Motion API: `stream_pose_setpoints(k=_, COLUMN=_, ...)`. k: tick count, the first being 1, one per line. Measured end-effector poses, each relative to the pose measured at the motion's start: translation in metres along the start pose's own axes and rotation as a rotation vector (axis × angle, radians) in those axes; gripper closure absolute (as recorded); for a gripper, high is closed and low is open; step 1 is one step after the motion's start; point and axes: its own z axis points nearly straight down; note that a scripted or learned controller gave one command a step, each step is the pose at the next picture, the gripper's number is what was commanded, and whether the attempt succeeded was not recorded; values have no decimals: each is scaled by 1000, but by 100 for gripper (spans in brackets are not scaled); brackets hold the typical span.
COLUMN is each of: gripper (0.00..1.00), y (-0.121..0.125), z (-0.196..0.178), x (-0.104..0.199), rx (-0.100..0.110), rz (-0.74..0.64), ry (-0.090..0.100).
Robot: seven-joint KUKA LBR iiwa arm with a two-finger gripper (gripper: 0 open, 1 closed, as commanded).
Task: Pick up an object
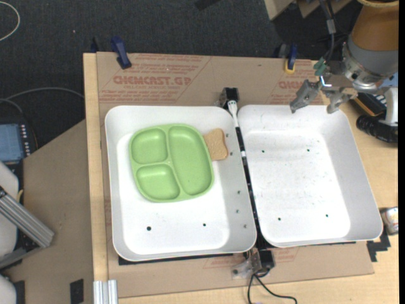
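Red print on the brown cardboard sheet (pixel 190 75) under the bins reads something like "CHEMCAST G.P", and it repeats at the right but I can't read that part properly. The left white shallow bin (pixel 126 233) holds a light green plastic plate with three compartments (pixel 171 162), sitting toward the bin's far half. A small tan flat piece that looks like a cracker or bread slice (pixel 217 144) lies right against the plate's right rim, close to the divider between the bins. Plenty of bare floor in the near half of that bin. The right white shallow bin (pixel 304 189) is just speckled floor. The two-finger gripper (pixel 318 102) hangs over that bin's far edge, fingers spread wide with nothing between them. Two blue clamps (pixel 120 50) pin the cardboard's far edge.
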Motion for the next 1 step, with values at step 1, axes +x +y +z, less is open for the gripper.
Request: stream_pose_setpoints(k=1, gripper=0, y=-48, z=-138, x=1, rx=-19, rz=-1, ry=-4)
